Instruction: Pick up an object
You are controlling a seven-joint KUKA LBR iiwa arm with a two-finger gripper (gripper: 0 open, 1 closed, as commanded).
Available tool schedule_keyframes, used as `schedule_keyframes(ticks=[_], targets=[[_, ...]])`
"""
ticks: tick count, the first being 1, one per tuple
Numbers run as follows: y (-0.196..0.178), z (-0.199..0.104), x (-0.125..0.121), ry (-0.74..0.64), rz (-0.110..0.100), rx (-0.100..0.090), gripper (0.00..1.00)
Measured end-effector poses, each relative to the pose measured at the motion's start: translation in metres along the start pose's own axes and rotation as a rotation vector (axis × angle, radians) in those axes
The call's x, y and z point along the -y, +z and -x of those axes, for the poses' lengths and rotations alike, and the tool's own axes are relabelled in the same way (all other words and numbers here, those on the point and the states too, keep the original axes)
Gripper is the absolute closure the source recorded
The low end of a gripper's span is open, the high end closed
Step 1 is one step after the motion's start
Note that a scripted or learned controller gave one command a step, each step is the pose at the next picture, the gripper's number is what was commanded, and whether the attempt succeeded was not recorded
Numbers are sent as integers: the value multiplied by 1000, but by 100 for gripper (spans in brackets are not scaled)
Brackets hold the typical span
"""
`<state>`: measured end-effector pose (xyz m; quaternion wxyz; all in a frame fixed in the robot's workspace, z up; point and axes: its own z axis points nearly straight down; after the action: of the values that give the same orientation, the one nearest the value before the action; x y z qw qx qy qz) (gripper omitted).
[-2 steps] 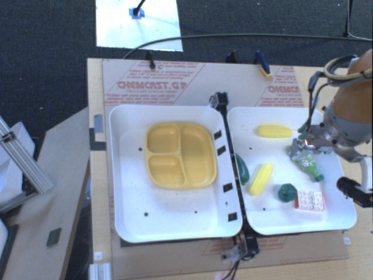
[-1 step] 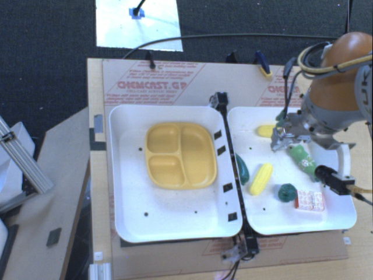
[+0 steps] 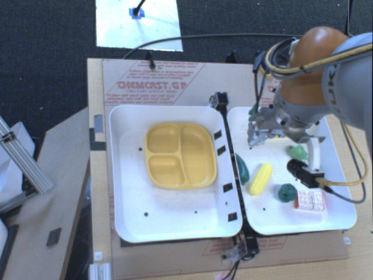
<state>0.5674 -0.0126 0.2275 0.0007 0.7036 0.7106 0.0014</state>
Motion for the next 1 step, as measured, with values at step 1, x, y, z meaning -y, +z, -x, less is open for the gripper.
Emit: schedule_keyframes(ticks=[1], targets=[[-5,-50,-30,0,2,-1,100]])
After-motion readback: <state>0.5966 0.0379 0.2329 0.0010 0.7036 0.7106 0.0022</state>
